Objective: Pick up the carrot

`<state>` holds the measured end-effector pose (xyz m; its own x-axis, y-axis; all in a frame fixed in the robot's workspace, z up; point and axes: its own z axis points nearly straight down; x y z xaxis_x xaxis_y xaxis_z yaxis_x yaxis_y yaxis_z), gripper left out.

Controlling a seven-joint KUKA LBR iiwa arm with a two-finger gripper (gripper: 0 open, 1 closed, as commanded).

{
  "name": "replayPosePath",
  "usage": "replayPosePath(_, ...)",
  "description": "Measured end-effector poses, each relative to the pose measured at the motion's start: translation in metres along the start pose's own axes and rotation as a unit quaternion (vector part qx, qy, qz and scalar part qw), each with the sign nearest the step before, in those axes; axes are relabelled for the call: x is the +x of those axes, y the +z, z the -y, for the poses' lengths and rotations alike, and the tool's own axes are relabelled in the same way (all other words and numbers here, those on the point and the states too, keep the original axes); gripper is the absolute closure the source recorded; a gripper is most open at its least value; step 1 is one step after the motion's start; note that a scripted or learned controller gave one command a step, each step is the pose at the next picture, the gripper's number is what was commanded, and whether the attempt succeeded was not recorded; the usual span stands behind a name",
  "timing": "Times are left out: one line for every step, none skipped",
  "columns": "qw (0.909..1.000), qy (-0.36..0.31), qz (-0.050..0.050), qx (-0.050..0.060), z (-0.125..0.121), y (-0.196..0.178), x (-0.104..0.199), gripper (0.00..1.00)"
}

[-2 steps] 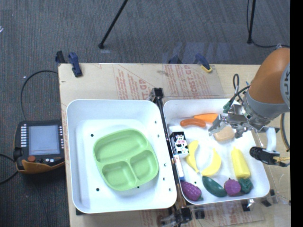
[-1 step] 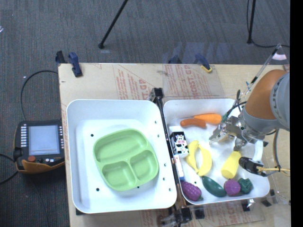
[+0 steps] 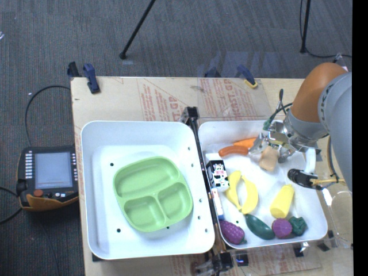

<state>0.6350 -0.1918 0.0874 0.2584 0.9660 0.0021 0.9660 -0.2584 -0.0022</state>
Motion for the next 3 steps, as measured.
replayPosePath(0.9948, 0.102, 0.0, 0.003, 0.013, 0.002, 0.08, 0.0)
replayPosePath(0.9824, 0.187, 0.001, 0.004, 0.021, 0.002, 0.107, 0.0)
replayPosePath(0.983, 0.183, 0.002, 0.007, 0.021, -0.007, 0.107, 1.0)
